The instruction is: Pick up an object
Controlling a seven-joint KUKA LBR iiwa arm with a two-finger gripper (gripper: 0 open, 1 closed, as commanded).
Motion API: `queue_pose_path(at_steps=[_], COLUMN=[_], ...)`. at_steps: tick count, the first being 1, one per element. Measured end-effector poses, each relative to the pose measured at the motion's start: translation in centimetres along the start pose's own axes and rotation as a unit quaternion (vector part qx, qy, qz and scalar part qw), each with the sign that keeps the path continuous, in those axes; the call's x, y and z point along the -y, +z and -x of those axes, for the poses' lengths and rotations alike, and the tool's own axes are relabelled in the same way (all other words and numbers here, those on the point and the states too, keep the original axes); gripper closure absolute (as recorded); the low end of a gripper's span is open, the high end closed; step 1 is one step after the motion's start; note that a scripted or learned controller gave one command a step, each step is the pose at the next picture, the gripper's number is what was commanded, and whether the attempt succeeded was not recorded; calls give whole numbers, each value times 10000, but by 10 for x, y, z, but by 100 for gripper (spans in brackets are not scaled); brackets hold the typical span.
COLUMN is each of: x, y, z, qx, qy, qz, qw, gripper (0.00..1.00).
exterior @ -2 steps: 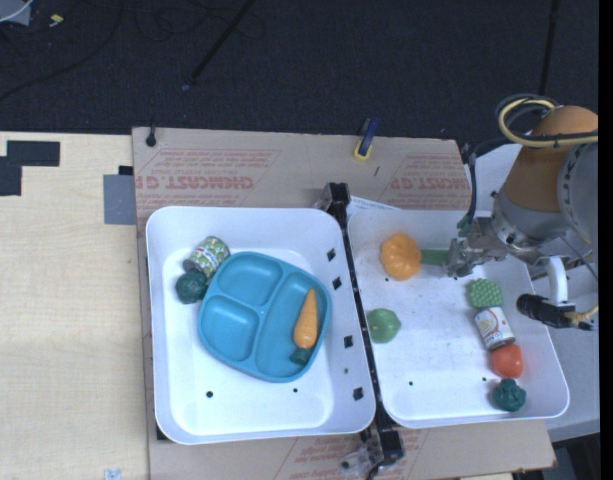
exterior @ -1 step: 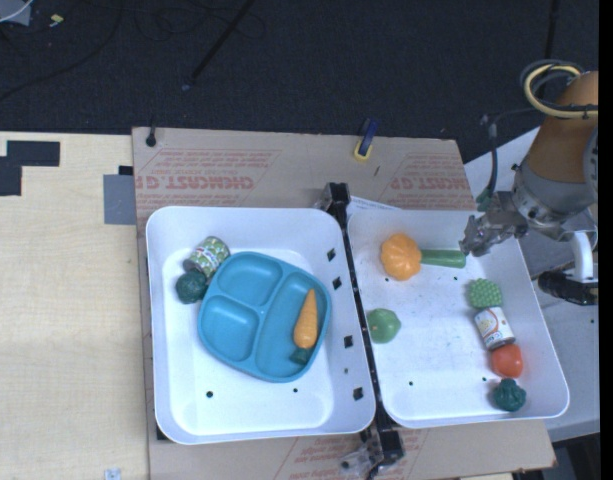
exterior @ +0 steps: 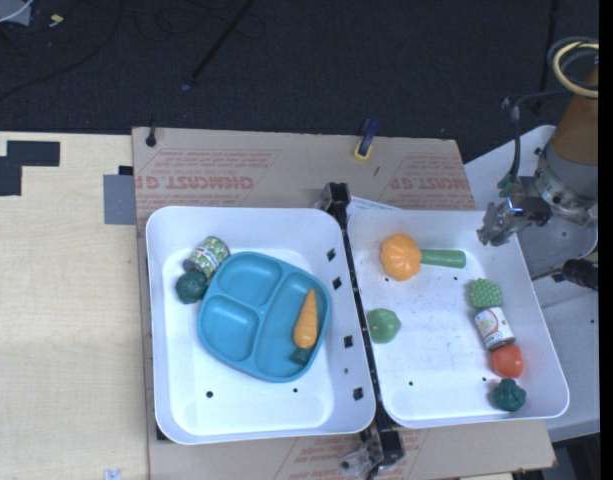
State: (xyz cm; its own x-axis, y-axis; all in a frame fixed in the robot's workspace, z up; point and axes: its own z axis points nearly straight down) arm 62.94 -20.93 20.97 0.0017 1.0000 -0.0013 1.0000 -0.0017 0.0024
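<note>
The gripper [exterior: 496, 226] hangs at the right bin's far right edge, above the rim, with nothing seen between its fingers. The right bin [exterior: 436, 393] holds an orange pumpkin with a green stem [exterior: 402, 257], a light green round piece [exterior: 383, 324], a knobbly green piece [exterior: 485, 293], a small labelled bottle [exterior: 494, 327], a red-orange ball [exterior: 506, 361] and a dark green piece [exterior: 508, 396]. In the left bin [exterior: 236, 423] a blue divided plate [exterior: 261, 315] carries a carrot [exterior: 306, 318]. A small can [exterior: 208, 255] and a dark green piece [exterior: 192, 287] lie beside the plate.
The arm [exterior: 576, 148] comes in from the right, with cables looping above it. A black divider [exterior: 348, 298] runs between the bins. Cardboard [exterior: 246, 173] lies under them, with a blue-and-yellow clip [exterior: 365, 140] at its far edge.
</note>
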Motion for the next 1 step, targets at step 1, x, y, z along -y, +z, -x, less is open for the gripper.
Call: queue_pose_path(at_steps=[1], x=[0], y=[-19], z=[1], qx=[-6], qy=[-7], qz=[-7], qw=[10000], gripper=[100])
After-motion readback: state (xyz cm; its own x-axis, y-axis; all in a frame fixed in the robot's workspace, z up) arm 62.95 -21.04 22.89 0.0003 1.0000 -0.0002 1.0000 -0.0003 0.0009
